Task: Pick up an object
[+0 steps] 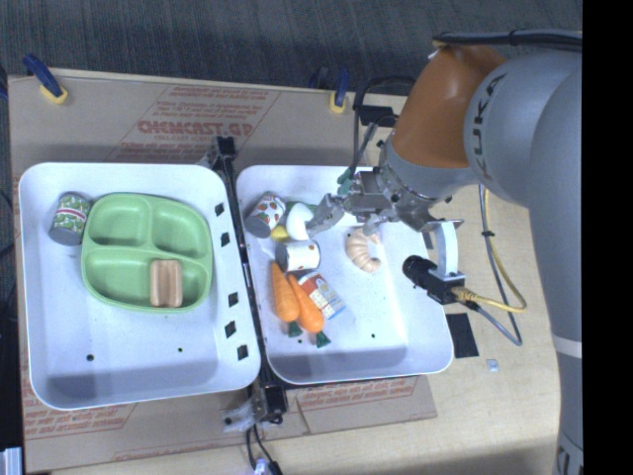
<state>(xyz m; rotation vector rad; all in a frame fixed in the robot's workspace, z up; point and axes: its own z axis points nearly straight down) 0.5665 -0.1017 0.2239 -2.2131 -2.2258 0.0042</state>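
Note:
My gripper [346, 221] hangs over the upper middle of the right bin [396, 349]. Its fingers stand apart, open, with nothing between them. A pale croissant-shaped pastry [363, 251] lies just below its right finger. To the left of the gripper lies a cluster: a small patterned can [264, 214], a yellow piece [280, 233], a white item [300, 217] and a white cylinder with a dark end [297, 256]. Two orange carrots [295, 300] and a small packet [327, 296] lie below that cluster.
The left bin [59, 364] holds a green divided plate [119, 226] with a brown bread-like block [166, 283] in one compartment, and a small patterned cup [69, 217] at its upper left. A black wrist part and a yellow cable [495, 303] hang over the right bin's right rim.

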